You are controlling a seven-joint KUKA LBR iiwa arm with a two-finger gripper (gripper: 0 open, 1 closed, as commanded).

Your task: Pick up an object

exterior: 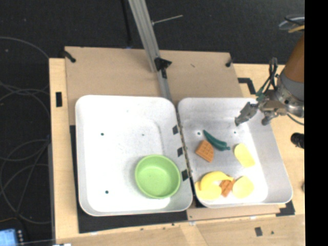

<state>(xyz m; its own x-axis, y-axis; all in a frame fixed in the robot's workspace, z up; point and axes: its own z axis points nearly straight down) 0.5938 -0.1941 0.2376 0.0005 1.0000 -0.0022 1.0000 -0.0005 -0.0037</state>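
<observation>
My gripper [254, 116] hangs over the far right part of the right bin [215, 111], open, with nothing between its fingers. Below it in that bin lie a green pepper-like piece [216, 140], an orange waffle-like square [205, 151] and a yellow lemon-like piece [244, 155]. At the bin's near edge sit a yellow banana-like piece [210, 181], a small orange piece [226, 187] and another yellow round piece [244, 186]. A green bowl [157, 176] rests in the near right corner of the left bin [113, 132].
A slanted metal post [148, 40] rises behind the bins, near where they meet. The divider [182, 147] between the two bins carries small black clips. The bench's wooden edge [57, 137] runs around both bins.
</observation>
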